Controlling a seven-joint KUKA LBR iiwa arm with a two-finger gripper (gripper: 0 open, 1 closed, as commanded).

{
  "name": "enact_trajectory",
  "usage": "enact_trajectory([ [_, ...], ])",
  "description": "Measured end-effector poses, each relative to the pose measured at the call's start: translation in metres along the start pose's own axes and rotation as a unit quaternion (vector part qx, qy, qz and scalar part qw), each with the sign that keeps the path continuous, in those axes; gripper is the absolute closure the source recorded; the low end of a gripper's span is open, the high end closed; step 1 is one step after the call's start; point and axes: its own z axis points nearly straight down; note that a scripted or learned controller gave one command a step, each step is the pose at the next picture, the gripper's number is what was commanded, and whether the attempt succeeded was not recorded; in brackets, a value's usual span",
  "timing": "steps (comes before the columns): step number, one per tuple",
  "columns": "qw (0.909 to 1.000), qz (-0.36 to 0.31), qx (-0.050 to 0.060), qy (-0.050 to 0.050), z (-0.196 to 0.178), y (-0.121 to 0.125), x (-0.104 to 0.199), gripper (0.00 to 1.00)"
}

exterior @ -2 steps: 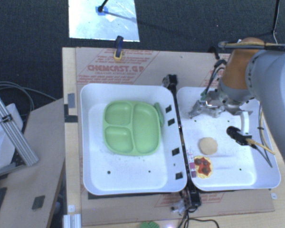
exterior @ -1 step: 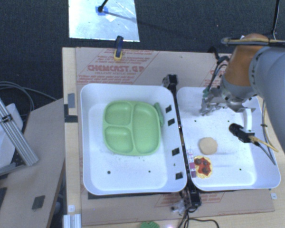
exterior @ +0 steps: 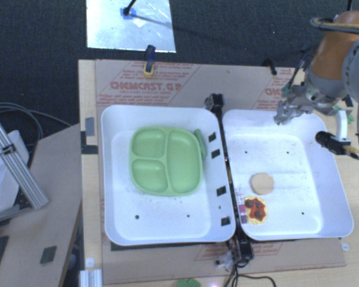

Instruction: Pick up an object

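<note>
In the right bin (exterior: 323, 178) lie a round tan cookie-like disc (exterior: 262, 183) and, just below it, a small pizza-slice toy with red topping (exterior: 255, 209). The left bin (exterior: 116, 214) holds a green divided plate (exterior: 167, 161). My gripper (exterior: 283, 116) hangs over the back edge of the right bin, well above and behind the tan disc. Nothing shows between its fingertips.
A black divider strip with clips (exterior: 222, 160) runs between the two bins. A cardboard sheet (exterior: 167, 85) lies under the bins. A shiny metal plate (exterior: 130, 17) sits at the back left, and a metal frame (exterior: 12, 166) stands at the left.
</note>
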Motion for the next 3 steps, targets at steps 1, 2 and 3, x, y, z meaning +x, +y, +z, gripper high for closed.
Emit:
enact_trajectory([
  [1,1.0,-0.006,0.001,0.003,-0.048,0.0,0.078,1.0],
  [2,1.0,0.004,0.007,0.0,-0.031,-0.074,-0.015,1.0],
  [3,1.0,-0.005,0.003,0.002,-0.044,-0.054,0.067,1.0],
])
